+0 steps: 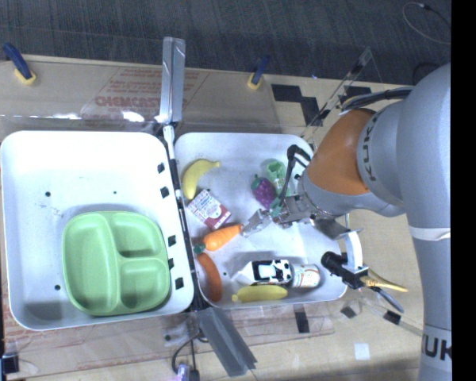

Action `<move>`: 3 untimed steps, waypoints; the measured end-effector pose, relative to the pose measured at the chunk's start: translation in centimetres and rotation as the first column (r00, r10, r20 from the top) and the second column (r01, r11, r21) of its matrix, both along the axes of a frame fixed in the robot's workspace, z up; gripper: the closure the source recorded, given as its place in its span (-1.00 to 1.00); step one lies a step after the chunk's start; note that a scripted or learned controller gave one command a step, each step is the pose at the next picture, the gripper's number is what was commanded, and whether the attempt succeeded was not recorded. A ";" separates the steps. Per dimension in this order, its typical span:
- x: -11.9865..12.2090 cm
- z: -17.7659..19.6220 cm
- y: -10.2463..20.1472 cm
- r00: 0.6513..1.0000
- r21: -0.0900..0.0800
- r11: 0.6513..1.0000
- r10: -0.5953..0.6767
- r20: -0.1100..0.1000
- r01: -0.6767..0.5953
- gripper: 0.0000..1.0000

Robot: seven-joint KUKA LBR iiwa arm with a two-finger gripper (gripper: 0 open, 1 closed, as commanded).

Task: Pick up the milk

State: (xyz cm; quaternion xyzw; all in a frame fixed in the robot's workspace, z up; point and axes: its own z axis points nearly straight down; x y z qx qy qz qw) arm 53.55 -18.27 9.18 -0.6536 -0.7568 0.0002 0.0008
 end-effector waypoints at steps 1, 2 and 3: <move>-5.9 0.0 1.1 0.999 0.000 0.999 -0.034 0.001 0.034 -1.00; -5.8 0.9 1.1 1.000 0.000 1.000 -0.031 0.000 0.031 1.00; -1.3 16.6 7.4 0.993 0.000 0.993 0.115 0.001 -0.115 1.00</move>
